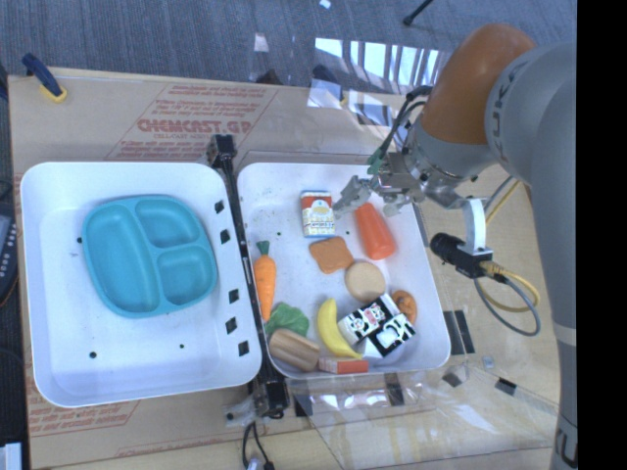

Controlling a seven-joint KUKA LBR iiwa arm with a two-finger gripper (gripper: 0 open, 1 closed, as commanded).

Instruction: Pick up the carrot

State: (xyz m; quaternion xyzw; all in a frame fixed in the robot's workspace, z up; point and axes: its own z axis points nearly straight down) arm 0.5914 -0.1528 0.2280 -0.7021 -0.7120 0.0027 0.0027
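Carrot (pixel 265 280) by left wall; fingers (pixel 364 196) apart.

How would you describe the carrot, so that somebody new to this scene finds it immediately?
Look in the right bin, along its left wall. The carrot lies there lengthwise, just above a leafy green toy. It is the thin orange cone with a small green top, unlike the thicker orange piece near the gripper.
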